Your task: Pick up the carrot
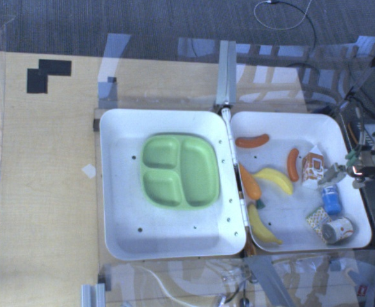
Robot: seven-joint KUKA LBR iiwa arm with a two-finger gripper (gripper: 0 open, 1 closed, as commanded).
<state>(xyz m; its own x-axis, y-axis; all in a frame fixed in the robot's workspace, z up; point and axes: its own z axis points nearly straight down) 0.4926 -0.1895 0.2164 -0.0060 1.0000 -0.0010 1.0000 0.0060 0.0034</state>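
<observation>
One hand at the frame's right edge, over the right bin; grip state can't be told. Carrot lies at that bin's left wall, beside a banana. Probably light, stiff, smooth; best pinched across its thick middle.

We're looking at 2 white bins: the left bin and the right bin. Sitting in the left one is 1 green divided plate. The right one is holding 1 carrot, 2 bananas, 2 sausages, 1 blue item, 1 can and 1 white-and-orange packet.
</observation>
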